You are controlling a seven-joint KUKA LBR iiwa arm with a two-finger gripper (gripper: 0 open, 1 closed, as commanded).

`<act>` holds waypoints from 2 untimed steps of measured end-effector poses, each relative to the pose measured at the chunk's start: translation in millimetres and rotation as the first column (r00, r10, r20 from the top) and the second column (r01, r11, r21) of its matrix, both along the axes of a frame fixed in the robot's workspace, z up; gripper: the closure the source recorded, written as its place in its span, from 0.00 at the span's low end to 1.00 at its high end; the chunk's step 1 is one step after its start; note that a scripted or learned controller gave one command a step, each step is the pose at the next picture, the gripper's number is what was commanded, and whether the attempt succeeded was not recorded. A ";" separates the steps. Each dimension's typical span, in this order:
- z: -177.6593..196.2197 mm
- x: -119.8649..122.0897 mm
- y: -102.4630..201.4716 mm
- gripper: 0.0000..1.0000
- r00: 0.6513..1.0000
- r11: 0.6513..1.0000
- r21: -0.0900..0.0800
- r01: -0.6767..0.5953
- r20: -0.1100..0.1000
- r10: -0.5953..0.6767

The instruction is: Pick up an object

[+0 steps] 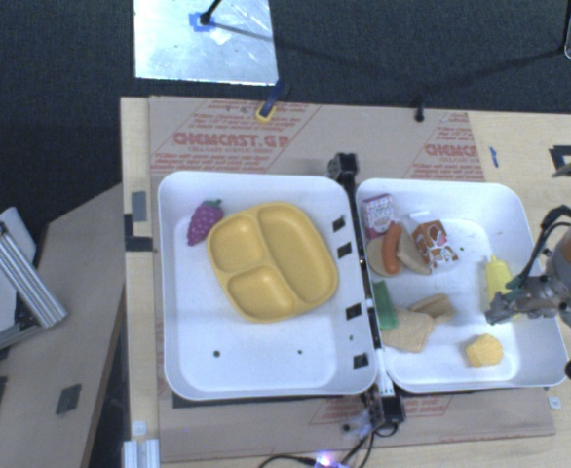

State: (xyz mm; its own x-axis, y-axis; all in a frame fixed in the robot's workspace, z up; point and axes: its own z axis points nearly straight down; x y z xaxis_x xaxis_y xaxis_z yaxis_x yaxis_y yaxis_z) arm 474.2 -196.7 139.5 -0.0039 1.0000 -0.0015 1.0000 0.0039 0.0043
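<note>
Dark carpet surrounds the tan surface [217, 135] bearing two white bins. Nearest target: the small yellow bottle-shaped toy [497, 275] by the right bin's [534, 364] far wall, just beside my hand [505, 305]. Whether my hand is apart or together, I cannot tell. Risks: clipping the wall, or nudging the yellow lumpy toy [483, 350] nearby instead of gripping anything.

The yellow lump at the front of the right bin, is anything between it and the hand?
Nothing visible. The hand hangs at the right bin's right side, and bare white floor separates it from the yellow lump just below it.
</note>
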 end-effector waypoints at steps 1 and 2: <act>46.5 2.9 -8.4 1.00 1.000 1.000 -0.001 0.000 0.002 0.000; 87.3 4.7 -8.9 1.00 1.000 1.000 -0.001 -0.001 0.002 0.001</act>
